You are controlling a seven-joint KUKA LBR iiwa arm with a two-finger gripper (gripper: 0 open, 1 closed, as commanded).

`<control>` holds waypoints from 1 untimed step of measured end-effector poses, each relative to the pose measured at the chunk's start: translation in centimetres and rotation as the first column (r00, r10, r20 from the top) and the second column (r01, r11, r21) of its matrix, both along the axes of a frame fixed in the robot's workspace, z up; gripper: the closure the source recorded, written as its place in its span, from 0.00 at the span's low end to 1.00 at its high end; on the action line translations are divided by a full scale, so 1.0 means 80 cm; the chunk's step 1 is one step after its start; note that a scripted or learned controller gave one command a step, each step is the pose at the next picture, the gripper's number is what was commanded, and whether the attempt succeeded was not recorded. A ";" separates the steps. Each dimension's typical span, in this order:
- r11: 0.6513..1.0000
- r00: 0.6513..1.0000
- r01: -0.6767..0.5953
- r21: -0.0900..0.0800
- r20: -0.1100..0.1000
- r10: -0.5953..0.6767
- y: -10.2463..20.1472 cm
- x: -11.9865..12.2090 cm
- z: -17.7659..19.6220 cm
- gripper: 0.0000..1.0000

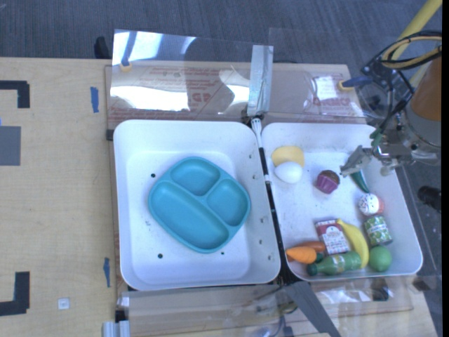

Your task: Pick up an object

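The right bin [407, 209] holds several toy foods. A yellow lemon [288, 154] and a white egg [287, 172] lie at its upper left, with a maroon piece [327, 181] beside them. A dark green pepper [361, 182] lies just below my gripper [368, 166]. The gripper hovers over the bin's upper right, open, with nothing between its fingers. Along the lower right lie a white and red ball [369, 203], a green can [377, 229], a banana [355, 241], a red box [332, 236], a carrot [304, 254], a green bottle [338, 262] and a lime [379, 258].
The left bin [133, 188] holds a teal divided plate [199, 203]. Clear plastic sheets and a metal bar [260, 79] stand behind both bins. Cables [393, 55] hang above the arm at the upper right.
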State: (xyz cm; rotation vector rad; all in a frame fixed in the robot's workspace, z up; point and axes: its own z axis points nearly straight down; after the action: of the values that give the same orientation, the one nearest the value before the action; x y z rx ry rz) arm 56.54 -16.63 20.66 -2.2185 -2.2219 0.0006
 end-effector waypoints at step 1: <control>1.000 1.000 0.000 0.002 -0.010 0.000 -0.015 0.013 -0.122 0.00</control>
State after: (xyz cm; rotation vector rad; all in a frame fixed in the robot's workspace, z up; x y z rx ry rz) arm 57.57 -17.82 10.86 -2.2131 -2.2159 0.0092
